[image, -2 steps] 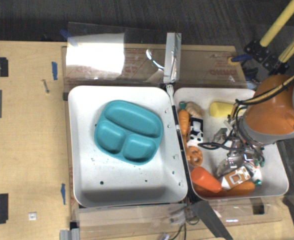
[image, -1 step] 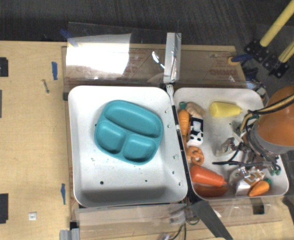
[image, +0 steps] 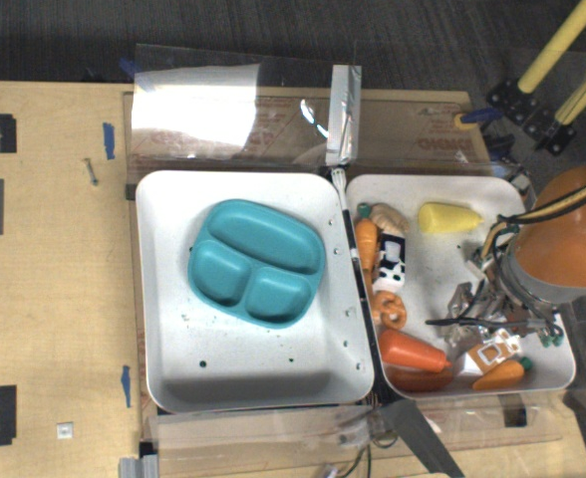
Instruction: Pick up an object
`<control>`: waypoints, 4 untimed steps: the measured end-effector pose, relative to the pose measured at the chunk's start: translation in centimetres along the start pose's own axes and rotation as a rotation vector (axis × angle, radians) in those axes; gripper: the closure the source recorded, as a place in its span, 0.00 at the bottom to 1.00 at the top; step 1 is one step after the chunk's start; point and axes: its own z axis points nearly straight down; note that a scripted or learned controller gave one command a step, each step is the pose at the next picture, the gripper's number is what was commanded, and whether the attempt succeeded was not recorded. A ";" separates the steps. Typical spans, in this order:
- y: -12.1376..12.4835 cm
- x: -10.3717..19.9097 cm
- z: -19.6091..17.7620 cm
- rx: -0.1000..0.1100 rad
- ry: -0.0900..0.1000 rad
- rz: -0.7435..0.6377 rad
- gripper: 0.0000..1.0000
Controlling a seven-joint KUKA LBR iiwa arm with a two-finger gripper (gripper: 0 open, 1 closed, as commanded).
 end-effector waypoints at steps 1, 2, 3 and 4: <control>1.3 -1.9 -16.8 -0.005 0.017 -0.024 1.00; 2.0 -8.6 -18.1 -0.008 0.022 0.112 1.00; 5.8 -15.1 -15.2 -0.011 0.022 -0.030 1.00; 6.9 -18.6 -15.5 -0.012 0.019 -0.179 1.00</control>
